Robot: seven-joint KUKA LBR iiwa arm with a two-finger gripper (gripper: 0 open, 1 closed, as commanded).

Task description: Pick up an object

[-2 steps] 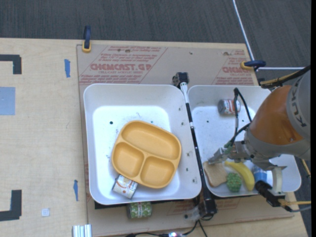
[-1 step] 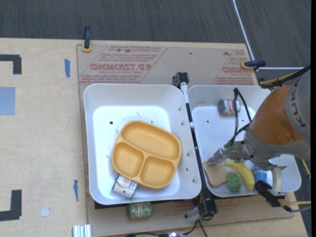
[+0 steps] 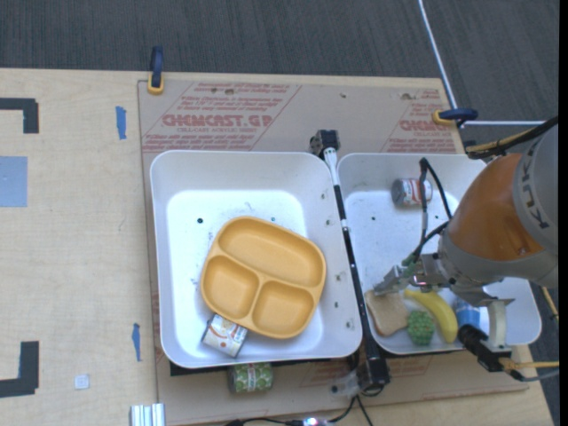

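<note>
Toy banana, broccoli and bread slice crowd under the tool, whose opening I cannot tell, so a descent could nudge neighbours and miss.

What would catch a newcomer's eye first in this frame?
The yellow divided tray dominates the left bin, with a small can tucked against its lower edge. In the right bin, the arm's orange band looms above a cluster of toy food: a banana, broccoli and a bread slice.
</note>
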